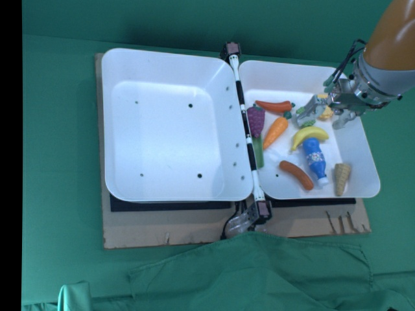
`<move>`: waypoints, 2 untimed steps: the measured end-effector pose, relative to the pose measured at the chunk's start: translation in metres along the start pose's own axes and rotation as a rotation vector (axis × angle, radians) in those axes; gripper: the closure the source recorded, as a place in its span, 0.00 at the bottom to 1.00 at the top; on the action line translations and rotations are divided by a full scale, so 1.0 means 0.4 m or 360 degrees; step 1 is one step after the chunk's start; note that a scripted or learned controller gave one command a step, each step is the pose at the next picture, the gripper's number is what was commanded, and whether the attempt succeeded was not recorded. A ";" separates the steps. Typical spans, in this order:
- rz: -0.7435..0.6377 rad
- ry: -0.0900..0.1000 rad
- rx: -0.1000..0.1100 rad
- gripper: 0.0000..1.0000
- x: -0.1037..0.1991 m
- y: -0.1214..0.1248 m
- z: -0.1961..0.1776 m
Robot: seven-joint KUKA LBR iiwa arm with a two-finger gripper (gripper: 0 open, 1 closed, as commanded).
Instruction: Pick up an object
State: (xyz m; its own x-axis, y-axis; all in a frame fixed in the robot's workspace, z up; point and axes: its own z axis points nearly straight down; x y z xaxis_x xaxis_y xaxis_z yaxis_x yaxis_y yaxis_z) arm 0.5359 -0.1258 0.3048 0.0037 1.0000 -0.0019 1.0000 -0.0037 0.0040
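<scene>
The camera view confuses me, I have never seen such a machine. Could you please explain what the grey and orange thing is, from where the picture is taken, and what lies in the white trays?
The grey and orange thing is a robot arm; it reaches in from the right. At its end sits a two-finger gripper, a simple metal hand for picking things up. One fixed camera looks down at a slant on a bench covered in green cloth.

Two shallow white plastic bins stand side by side. The right bin holds toy food: a yellow banana, an orange carrot, a red chili pepper, purple grapes, a brown sausage, a blue bottle and a beige ice-cream cone.

The gripper hangs low over that bin's far side. Whether it holds anything, I cannot tell.
</scene>
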 end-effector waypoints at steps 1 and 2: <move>0.0005 -0.0003 -0.0009 1.00 -0.003 0.002 -0.031; 0.0003 -0.0003 -0.0006 1.00 -0.075 0.023 -0.098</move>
State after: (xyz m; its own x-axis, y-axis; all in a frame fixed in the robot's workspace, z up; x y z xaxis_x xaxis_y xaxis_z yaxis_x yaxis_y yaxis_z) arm 0.5448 -0.1559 0.3441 0.0054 1.0000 -0.0039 1.0000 -0.0054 0.0078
